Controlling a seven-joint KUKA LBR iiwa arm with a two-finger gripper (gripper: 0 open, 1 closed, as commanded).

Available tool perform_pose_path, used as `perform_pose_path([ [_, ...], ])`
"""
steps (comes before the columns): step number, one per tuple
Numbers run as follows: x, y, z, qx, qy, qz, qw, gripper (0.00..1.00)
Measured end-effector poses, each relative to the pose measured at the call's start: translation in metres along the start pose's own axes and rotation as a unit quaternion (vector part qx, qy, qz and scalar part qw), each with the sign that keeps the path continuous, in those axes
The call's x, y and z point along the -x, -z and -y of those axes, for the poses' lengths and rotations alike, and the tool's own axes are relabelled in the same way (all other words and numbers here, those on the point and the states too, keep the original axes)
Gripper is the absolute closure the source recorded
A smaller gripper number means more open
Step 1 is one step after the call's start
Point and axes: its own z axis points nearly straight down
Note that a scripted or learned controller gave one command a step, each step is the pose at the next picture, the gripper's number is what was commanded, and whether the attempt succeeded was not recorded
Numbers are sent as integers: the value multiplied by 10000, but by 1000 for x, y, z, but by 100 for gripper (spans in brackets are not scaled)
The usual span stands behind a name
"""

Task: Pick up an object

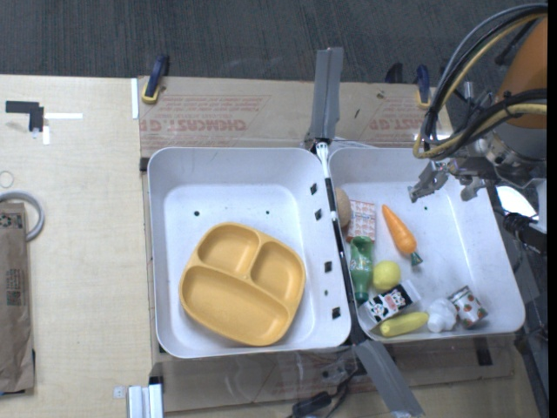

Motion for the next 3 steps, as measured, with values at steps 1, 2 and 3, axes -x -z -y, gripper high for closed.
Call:
perform_pose_path([
  [1,46,45,-16,18,1030,13,9947,0],
  [2,14,-77,-31,3,340,5,9994,0],
  [3,14,-77,-31,6,339,6,9994,0],
])
